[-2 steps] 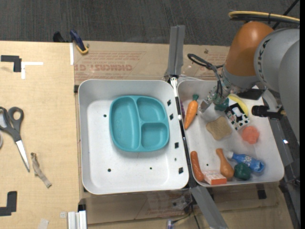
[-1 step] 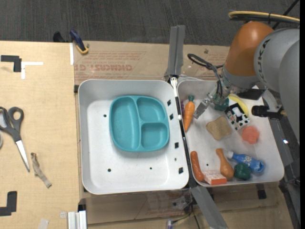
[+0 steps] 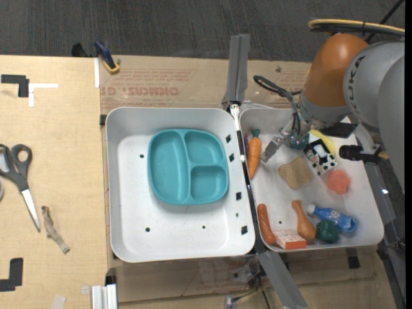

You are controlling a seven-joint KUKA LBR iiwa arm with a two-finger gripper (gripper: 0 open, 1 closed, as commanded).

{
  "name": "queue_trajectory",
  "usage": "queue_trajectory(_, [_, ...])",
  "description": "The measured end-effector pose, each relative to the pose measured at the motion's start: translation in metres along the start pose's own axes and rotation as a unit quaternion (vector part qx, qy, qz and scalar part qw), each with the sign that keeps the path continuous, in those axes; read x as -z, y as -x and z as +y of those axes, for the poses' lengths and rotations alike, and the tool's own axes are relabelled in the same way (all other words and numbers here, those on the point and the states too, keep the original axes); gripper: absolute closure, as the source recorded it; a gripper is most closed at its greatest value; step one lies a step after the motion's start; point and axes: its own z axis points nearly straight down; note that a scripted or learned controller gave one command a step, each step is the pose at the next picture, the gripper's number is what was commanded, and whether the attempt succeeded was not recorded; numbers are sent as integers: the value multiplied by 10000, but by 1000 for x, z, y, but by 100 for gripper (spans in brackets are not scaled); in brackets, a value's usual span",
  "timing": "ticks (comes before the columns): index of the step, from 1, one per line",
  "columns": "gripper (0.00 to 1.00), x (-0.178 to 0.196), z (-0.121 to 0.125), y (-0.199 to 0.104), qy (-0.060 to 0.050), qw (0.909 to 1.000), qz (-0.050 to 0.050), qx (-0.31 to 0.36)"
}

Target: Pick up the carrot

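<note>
Cardboard-backed bench, two white bins. Carrot (image 3: 254, 154) lies against the right bin (image 3: 367, 237) left wall; my gripper (image 3: 281, 143) hovers beside it, fingers apparently apart, holding nothing. That wall could block a finger.

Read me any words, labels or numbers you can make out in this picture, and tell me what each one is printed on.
Red print on the cardboard sheet behind the bins: upside down in the camera view and too blurred to read with confidence.
Dark lettering on the grey arm: partly cut off, not readable.
Blue bottle label: too small to read.
Small orange box: no legible print.
</note>
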Motion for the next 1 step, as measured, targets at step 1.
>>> queue_trajectory(1, [100,10,1,1,9,10000,-19,16])
